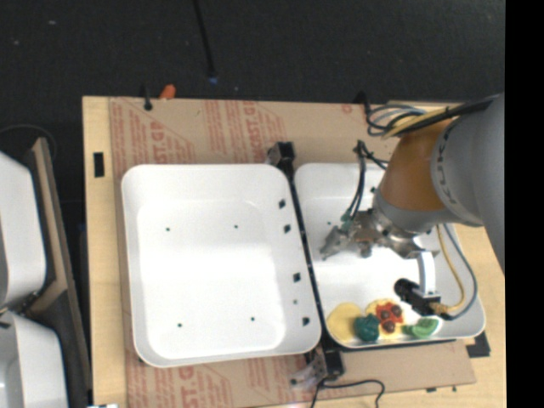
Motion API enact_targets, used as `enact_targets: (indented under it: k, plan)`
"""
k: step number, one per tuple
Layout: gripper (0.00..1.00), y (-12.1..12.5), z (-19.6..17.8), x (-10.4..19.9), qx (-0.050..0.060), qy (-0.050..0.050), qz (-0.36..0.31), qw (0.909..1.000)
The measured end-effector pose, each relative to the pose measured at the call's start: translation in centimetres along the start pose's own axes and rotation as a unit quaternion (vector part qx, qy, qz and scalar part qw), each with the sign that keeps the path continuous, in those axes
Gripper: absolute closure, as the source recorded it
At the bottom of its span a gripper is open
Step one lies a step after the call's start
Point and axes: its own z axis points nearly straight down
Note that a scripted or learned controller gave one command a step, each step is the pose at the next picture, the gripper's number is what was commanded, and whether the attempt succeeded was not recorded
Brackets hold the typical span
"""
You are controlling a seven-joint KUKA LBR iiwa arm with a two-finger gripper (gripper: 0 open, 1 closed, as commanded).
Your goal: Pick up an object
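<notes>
Since the camera looks down at a slant, the near edge is the bottom of the view. Nearest: a cluster of small items along the near wall of the right bin (340,185): yellow piece (344,317), teal lump (367,330), red item (389,312), green piece (422,328). Teal touches yellow; red sits just beside teal; green lies at the right end, near the bin's near-right corner. A black part (408,291) with a white bracket hangs off the arm just above the green piece.

Further in, mid right bin: end effector (344,240), low over bare bin floor, pointing toward the divider between bins. Well apart from the cluster. Can't tell its grip state from this angle; no item visible at its tip.

Behind it, the arm (463,172), grey, with orange band (408,177), comes in from the right; cables run alongside it.

Left bin (204,262): white floor, a few dark dots. Both bins sit on a cardboard sheet (204,130) on the tabletop (98,228).
</notes>
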Motion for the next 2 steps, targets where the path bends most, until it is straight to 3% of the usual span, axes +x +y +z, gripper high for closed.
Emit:
enact_targets:
  k: [1, 2]
  plan:
    - [0.0, 0.0, 0.0, -0.3, -0.001, -0.001, 0.002, 1.0]
    - [0.0, -0.5, -5.6, -0.7, -0.003, -0.001, 0.003, 1.0]
